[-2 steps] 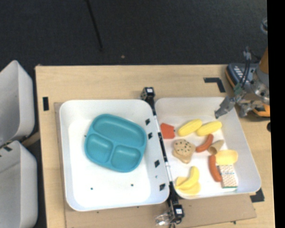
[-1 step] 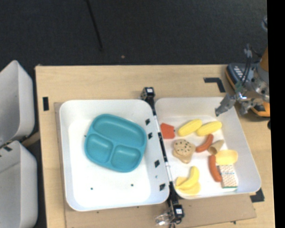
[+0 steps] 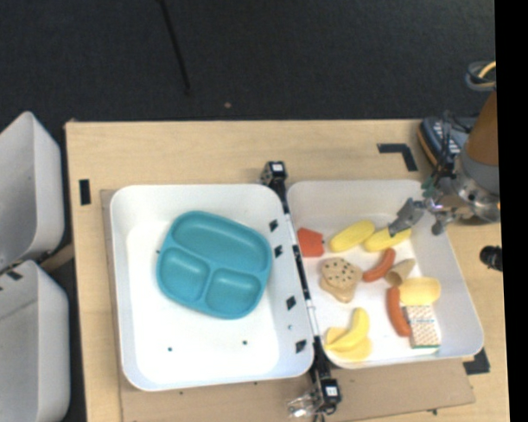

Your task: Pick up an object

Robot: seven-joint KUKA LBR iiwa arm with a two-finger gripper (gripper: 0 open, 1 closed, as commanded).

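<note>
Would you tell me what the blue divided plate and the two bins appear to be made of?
The blue divided plate looks like moulded plastic, matte: uniform colour, soft rounded compartment edges. The left bin and right bin seem smooth white plastic, possibly coated, with rounded corners.

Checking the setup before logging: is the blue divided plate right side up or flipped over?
Right side up. The blue divided plate lies flat in the left bin, its three hollow compartments facing up.

Toys (image 3: 370, 280) crowded the right bin (image 3: 460, 268) — the left bin (image 3: 127, 254) lay open around the blue plate (image 3: 214, 264).
</note>
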